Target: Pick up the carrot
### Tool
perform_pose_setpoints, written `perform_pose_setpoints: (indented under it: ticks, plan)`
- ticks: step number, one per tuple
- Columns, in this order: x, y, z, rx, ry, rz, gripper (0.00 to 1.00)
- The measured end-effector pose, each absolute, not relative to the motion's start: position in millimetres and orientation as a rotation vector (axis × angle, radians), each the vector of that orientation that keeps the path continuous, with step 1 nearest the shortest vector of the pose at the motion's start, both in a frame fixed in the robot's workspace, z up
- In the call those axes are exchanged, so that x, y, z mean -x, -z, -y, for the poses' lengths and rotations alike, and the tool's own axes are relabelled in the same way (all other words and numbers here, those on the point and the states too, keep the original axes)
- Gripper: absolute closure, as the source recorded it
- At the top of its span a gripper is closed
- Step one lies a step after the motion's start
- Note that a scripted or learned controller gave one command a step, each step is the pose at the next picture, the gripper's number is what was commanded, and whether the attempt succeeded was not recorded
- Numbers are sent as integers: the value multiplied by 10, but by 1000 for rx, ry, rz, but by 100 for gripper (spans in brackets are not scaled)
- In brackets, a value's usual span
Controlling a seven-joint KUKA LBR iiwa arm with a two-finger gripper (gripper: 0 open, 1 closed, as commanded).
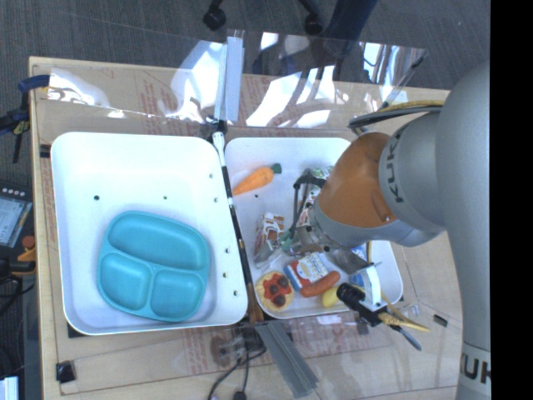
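The carrot (253,180) lay in the right bin (333,146), near its upper left corner and just beside the wall dividing it from the left bin (75,152), where a blue divided tray (153,264) sat. The arm (391,190) hung over the right bin's middle, the gripper (301,233) among small packets, well apart from the carrot; whether it was clenched or released could not be told

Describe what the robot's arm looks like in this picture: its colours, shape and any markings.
The arm is thick, rounded and smooth grey, with a broad orange band above the wrist. Dark letters run along the grey shell beside the band. Below the band hang dark metal parts and thin cables.
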State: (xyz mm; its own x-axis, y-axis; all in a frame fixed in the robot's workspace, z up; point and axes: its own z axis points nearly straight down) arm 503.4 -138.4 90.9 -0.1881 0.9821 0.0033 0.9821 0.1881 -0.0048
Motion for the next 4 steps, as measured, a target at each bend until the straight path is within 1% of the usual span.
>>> perform_pose_setpoints:
  ticks: [1,2,3,4]
  plan:
    - [-6107,-912,1637,1984,-2,2433,0]
    - [-6570,-924,1271,2003,-5,2421,0]
    - [-6557,-1035,1357,2010,-21,2423,100]
    - [-6557,-1034,1352,2008,-21,2424,0]
